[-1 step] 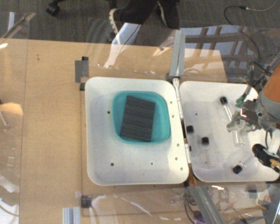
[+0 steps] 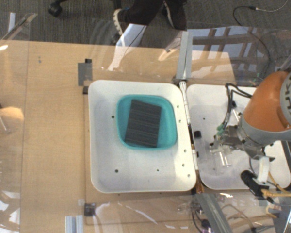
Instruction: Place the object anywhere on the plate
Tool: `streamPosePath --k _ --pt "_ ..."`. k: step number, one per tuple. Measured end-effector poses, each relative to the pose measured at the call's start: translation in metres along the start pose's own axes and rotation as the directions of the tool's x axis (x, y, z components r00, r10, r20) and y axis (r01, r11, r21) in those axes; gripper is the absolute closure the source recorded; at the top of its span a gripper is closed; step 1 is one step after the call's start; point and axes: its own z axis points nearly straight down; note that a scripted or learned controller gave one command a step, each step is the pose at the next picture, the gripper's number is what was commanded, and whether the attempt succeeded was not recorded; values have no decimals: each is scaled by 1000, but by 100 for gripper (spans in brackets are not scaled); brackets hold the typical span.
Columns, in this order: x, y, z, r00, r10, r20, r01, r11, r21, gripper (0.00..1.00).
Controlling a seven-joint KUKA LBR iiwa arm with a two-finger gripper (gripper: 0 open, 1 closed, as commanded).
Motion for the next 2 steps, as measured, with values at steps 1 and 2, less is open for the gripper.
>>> streamPosePath --k 1,2 --pt "0 0 0 1000 1 0 -1 1000 0 0" --pt "-52 7 -25 975 -222 1 222 975 -1 0"
